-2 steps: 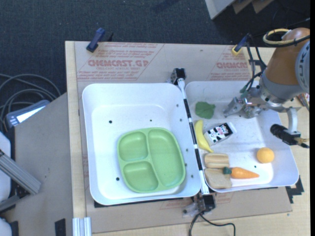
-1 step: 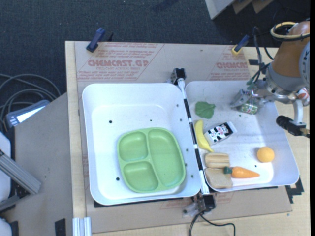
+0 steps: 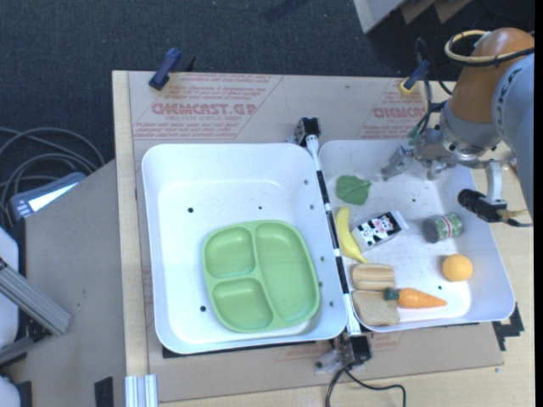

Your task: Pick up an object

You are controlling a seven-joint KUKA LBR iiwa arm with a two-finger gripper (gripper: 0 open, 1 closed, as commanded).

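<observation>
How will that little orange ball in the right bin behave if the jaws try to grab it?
The orange ball looks round and smooth, so it will probably roll if nudged and may squirt out of a loose pinch. It sits apart from the carrot, near the right bin's edge, so a push could send it against the wall.

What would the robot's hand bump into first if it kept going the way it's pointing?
Probably the bare floor of the right bin. The hand points down and left; the green leaf lies a little further along, but depth is unclear.
</observation>
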